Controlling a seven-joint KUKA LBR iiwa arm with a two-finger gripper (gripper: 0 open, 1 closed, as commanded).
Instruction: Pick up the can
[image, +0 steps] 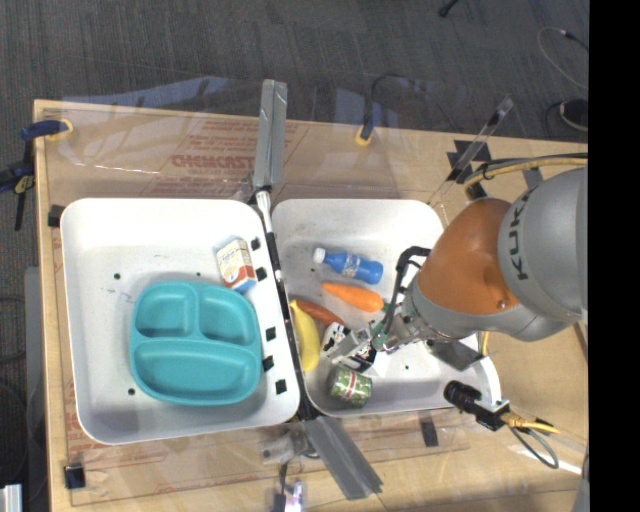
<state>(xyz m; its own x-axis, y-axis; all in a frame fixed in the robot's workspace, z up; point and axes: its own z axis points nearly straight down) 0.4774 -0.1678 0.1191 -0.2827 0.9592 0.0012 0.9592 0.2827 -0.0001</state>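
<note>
Arm (500, 270) hides fingers above green can (351, 384).

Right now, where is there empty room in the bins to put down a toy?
Bare floor lies in the left bin, left of the teal tray, and behind it beside the small carton. The right bin is crowded: bottle, carrot, banana, can and gripper.

The end effector (350, 350) hangs low in the right bin (460, 385), just above the can (351, 384) lying near its front wall. A banana (307, 338), carrot (352, 297) and bottle (350, 265) lie beside. The left bin (90, 300) holds a teal tray (195, 342) and small carton (234, 263).
</note>
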